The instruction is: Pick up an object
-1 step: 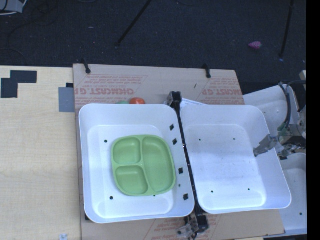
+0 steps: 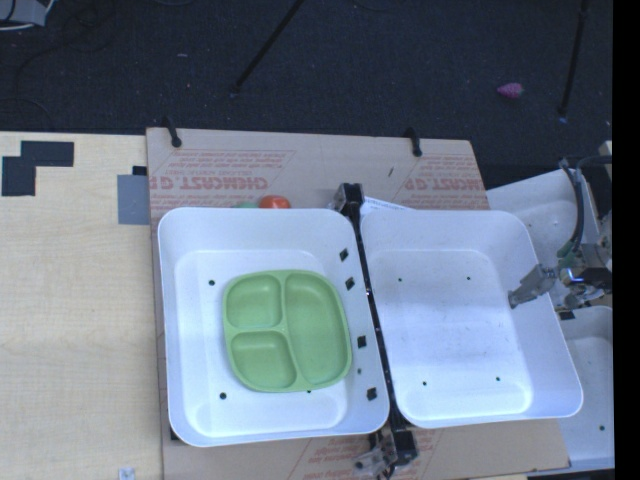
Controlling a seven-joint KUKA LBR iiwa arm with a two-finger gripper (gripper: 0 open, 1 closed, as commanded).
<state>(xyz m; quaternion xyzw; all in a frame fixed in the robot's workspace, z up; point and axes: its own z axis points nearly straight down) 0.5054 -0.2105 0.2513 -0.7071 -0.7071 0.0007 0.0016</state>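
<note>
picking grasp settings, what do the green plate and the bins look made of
Green divided plate: likely moulded plastic, smooth and matte, going by its even colour and rounded compartment ridges. White bins: probably thin formed plastic, slightly glossy, with rounded corners and soft highlights. The sheet beneath them looks like printed brown cardboard.

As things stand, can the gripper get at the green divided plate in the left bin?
Probably yes: the green plate lies flat and uncovered, and the gripper at the right bin's far edge must cross it first.

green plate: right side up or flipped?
Right side up. The green plate lies flat in the left bin, its three compartments facing the camera as hollows with raised dividers between them.
</note>
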